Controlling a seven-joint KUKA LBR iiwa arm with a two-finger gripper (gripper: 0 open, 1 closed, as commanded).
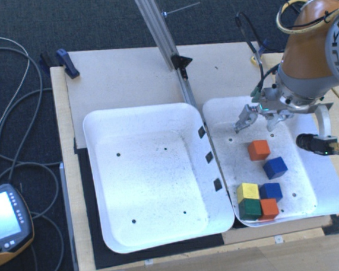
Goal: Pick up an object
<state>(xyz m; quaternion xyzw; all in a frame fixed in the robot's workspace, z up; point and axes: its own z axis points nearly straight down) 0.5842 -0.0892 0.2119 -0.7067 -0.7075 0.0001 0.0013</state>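
Your gripper [257, 119] hangs over the far end of the right bin [318, 198] with its two fingers spread wide and nothing between them. It is above the blocks, not among them.

The nearest candidate is the orange cube [258, 149], lying alone just near-side of the fingertips. A blue cube [274, 167] sits a little nearer and to the right, close to the orange one but apart from it. At the near rim of the bin you have a tight cluster: a yellow cube [247, 191], a green cube [250, 208], a second blue cube [271, 190] and a second orange cube [268, 209], touching one another.

Risk, in my judgement: a descent from the present position would land far of the orange cube and close on air. If you aim at the cluster, a finger is likely to strike a neighbour and scatter the group. The left bin [97, 124] holds nothing of note.
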